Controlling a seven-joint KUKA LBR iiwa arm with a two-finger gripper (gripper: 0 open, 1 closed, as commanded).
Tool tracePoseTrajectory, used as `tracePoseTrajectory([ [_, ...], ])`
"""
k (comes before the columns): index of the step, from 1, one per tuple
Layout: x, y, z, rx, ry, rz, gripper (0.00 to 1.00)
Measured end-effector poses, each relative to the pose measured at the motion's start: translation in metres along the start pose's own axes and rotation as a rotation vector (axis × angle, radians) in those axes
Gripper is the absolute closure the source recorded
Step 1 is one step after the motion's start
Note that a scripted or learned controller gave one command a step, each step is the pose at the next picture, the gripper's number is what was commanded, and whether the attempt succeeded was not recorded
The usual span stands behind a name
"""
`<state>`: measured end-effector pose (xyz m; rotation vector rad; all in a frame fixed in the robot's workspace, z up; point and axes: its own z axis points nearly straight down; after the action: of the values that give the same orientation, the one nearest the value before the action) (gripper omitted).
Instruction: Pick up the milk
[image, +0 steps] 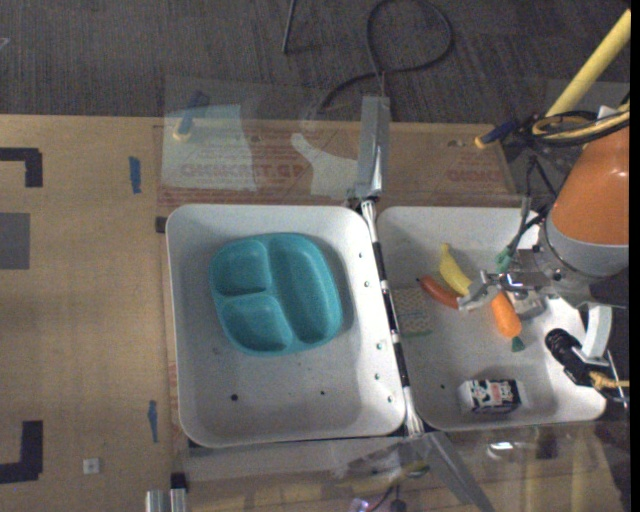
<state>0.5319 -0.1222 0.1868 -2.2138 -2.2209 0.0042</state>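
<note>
The milk (491, 395) is a small carton lying on its side on the floor of the right bin (440, 372), close to that bin's near wall. Its long axis runs roughly left to right across the view, slightly tilted, with a white end toward the left and a black-and-white printed face upward. Its edges look boxy and its surface like printed card.

Farther back from the milk lie three toy foods: a yellow banana (454, 269), a red-orange sausage-shaped piece (438, 291) just beside the banana, and an orange carrot (506, 316) with a green tip. All three look smooth and glossy, like plastic. A patch of grey mesh or speckle (415, 312) sits on the bin floor behind and to the left of the milk. Nothing lies against the milk; bare white floor surrounds it.

The pincer (497, 285) hangs behind the milk, above the carrot and beside the banana, well apart from the carton. Whether its fingers are spread or closed cannot be told. The grey arm with its orange band (595, 200) rises behind and to the right of the milk.

Left of the milk, past the dividing wall, the left bin (200, 400) holds a teal divided plate (277, 292) with three compartments. Both bins rest on a tan counter (80, 330).
</note>
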Motion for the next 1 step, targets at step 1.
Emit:
tracePoseTrajectory([
  [1, 0.0095, -0.0485, 0.0998, -0.015, -0.001, -0.152, 0.00],
])
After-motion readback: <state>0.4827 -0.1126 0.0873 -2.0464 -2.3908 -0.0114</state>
